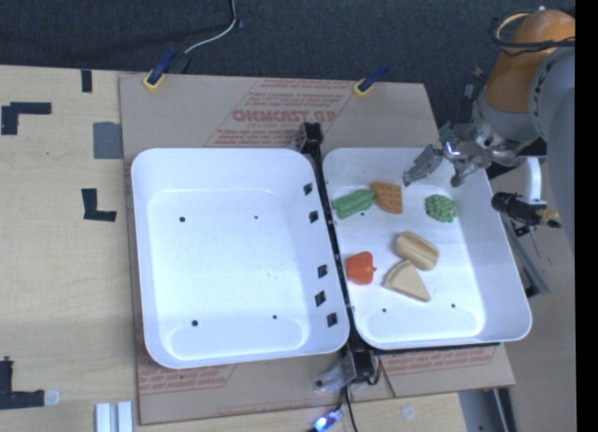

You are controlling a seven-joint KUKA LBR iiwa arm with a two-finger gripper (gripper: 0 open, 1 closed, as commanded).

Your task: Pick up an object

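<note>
The right bin (486, 323) holds several toy foods: a green pickle-like piece (354, 203), an orange-brown piece (387, 197), a green broccoli head (440, 208), a red-orange pepper (361, 267), a tan bread roll (417, 250) and a tan wedge (407, 281). My gripper (437, 169) hangs over the bin's far right part, above the broccoli and the orange-brown piece. Its two fingers are spread apart with nothing between them.
The left bin (149, 234) sits beside the right one, joined by a black clip strip (322, 234). Both rest on a cardboard sheet (271, 112) on the wooden bench. A cable (220, 33) runs at the back. The arm's orange band (528, 56) is at the right.
</note>
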